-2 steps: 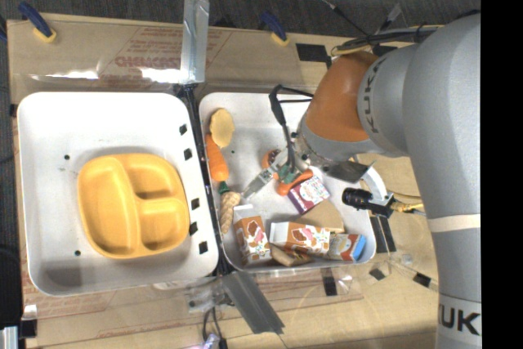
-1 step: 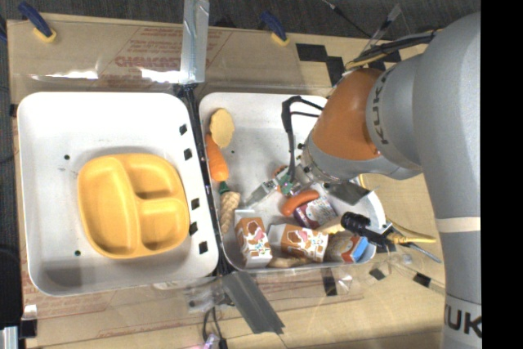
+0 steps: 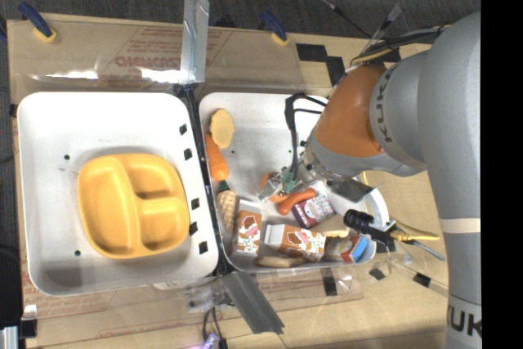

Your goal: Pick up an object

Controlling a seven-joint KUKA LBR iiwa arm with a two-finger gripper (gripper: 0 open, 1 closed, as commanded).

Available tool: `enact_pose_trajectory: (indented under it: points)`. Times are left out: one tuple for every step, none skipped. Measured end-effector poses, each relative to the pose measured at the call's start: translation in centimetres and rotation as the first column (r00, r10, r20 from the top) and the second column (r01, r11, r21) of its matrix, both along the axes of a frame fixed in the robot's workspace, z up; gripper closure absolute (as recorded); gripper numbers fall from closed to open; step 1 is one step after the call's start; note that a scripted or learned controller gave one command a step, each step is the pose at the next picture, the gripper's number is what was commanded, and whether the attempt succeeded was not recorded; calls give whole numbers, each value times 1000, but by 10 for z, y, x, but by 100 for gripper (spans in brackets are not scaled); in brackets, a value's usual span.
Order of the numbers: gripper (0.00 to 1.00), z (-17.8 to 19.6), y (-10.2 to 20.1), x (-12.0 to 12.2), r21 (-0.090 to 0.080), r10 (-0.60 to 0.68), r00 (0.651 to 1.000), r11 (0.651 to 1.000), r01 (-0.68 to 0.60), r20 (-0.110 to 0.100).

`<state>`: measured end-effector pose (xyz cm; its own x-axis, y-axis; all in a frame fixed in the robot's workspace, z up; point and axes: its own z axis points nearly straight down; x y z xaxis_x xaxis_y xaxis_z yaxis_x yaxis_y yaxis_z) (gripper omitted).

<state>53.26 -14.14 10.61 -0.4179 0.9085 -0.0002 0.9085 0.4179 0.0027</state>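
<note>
The arm [image 3: 392, 123] reaches into the right bin [image 3: 253, 106], and its gripper [image 3: 288, 180] sits low over the heap of toy food there; the wrist hides the jaws, so their state cannot be told, nor whether anything is held. Just below the jaws lies an orange carrot-like piece [image 3: 296, 198], and just right of that a dark maroon packet [image 3: 314, 211]. Further below the jaws, along the bin's near wall, stand small printed cartons [image 3: 248, 231] with a brown sausage-shaped piece [image 3: 274, 261] beside them. Left of the jaws, near the wall shared by the two bins, an orange carrot [image 3: 216, 159] lies lengthwise, with a pale yellow round piece [image 3: 221, 127] above it and a corn cob [image 3: 226, 209] below it. Well to the left of the jaws, the left bin [image 3: 49, 118] holds a yellow divided tray [image 3: 131, 204], lying flat near its middle. Both bins rest on a cardboard sheet [image 3: 98, 41], clamped at its far edge by blue clips [image 3: 37, 20].
</note>
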Motion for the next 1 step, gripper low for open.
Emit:
enact_pose_trajectory:
  points:
    - [100, 101, 38, 43, -1, -14, 1000, 1000, 14, 4]
